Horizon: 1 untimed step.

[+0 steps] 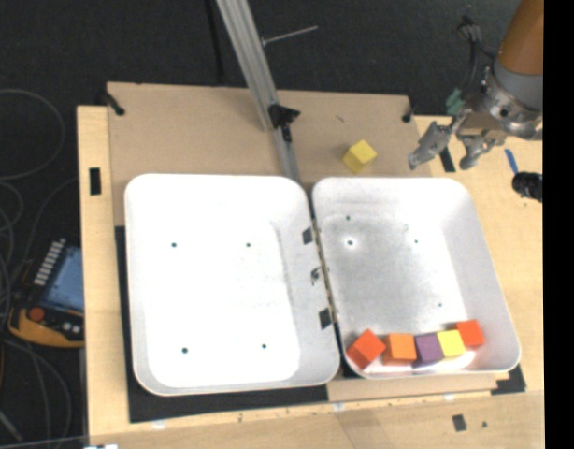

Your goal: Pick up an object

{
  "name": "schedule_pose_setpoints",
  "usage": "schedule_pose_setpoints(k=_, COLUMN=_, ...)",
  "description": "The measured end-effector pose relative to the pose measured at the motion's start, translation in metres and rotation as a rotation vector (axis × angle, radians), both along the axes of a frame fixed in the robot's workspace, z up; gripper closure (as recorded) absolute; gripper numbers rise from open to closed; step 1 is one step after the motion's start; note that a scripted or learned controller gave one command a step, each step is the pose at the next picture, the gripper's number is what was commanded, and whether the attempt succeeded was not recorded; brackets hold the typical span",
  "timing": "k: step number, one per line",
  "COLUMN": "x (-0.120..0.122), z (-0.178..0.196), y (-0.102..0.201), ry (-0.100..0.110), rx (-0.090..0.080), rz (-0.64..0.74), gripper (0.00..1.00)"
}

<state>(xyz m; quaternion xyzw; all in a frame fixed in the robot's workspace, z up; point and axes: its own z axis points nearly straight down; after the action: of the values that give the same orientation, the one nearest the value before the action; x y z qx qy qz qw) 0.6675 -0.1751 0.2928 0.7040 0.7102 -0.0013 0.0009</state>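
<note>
Several small blocks lie in a row along the near wall of the right bin (474,213): an orange-red block (366,347), an orange block (400,347), a purple block (427,347), a yellow block (452,344) and a red-orange block (470,333). A yellow cube (359,155) rests outside the bins, on the brown board behind the right bin. My gripper (451,152) hangs above the right bin's far right corner, open, with nothing between its fingers. It is far from the row of blocks and to the right of the yellow cube.
The left bin (147,251) sits beside the right one, joined at a hinged middle seam. A slanted metal rail (254,59) rises behind the bins. Cables and a handheld pendant (53,293) lie on the floor at the left.
</note>
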Motion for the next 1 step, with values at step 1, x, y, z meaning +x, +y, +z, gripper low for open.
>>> schedule_pose_setpoints(k=1, x=-0.023, z=-0.0165, y=-0.0014, ry=0.001, rx=0.0, rz=-0.01, gripper=0.0)
